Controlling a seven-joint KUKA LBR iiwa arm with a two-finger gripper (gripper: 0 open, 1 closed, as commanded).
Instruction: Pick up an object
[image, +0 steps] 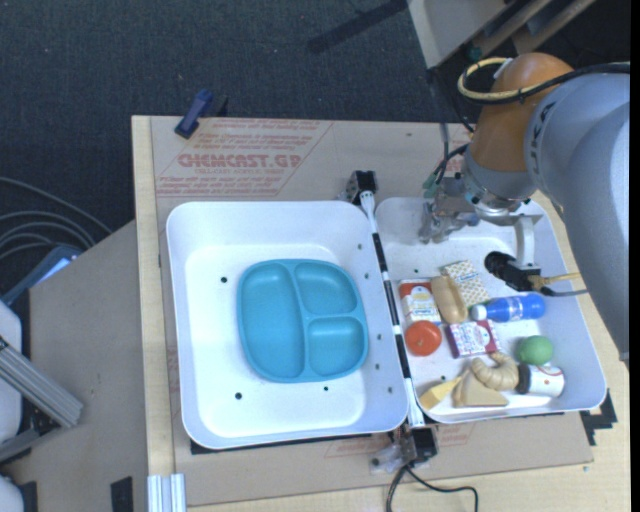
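My gripper (437, 228) hangs over the back left part of the right bin (400, 222), with nothing visible in it. In front of it lie a speckled cracker (462, 273), a bread roll (449, 298) and a red-and-white carton (417, 300). Further forward are a red tomato (423, 339), a purple packet (472, 338) and a blue bottle (510, 308). A green ball (536, 349), a croissant (493, 373), a yellow cheese wedge (470, 395) and a white tube (545, 381) fill the front right.
The left bin (200, 300) holds a blue divided plate (302, 319). A clamp (361, 184) sits where the bins meet at the back. A small blue object (194, 113) lies off the bench's far left corner.
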